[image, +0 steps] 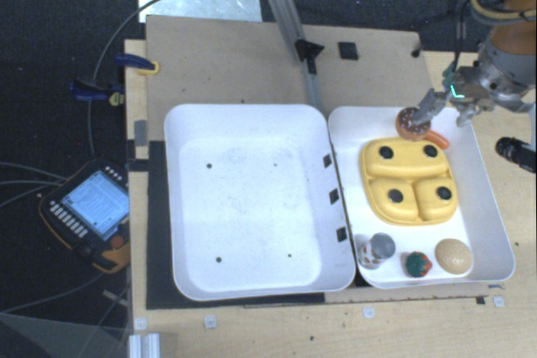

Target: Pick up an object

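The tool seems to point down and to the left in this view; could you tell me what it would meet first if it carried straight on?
Most likely the small brown disc just below the tool, though depth is unclear.

Beneath my arm, the tan bench (pixel 252 54) carried two shallow white bins side by side, the left bin (pixel 185 138) touching the right bin (pixel 495 247), with a small black square (pixel 348 51) near its far edge.

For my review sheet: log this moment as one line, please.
arm: over right bin far corner | claw: at small brown round object | grasp: unconfirmed | yellow block: untouched | left bin: idle
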{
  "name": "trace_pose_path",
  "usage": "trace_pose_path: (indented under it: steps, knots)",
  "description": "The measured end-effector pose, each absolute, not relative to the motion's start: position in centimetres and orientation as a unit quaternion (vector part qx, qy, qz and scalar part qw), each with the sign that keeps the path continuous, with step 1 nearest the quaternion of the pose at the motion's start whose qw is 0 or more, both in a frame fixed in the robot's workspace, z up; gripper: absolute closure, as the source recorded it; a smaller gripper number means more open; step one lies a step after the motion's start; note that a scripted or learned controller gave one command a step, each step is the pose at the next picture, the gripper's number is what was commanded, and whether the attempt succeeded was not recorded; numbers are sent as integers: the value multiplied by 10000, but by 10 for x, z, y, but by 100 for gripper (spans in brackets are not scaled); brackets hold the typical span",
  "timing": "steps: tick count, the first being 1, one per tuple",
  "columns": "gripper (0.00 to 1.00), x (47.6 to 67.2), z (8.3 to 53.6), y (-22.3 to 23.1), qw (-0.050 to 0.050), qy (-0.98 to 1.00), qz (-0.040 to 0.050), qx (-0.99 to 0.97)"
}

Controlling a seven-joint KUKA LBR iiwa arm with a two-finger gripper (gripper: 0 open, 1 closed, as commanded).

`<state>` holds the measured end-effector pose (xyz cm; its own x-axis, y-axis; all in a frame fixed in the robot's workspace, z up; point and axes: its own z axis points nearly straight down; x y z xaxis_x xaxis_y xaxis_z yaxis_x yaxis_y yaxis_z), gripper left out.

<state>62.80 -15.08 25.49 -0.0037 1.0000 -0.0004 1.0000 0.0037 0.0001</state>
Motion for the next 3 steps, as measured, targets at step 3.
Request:
trace_pose_path:
  steps: [3]
  knots:
    - [0,631,153,-152,0,7078,-5,7064]
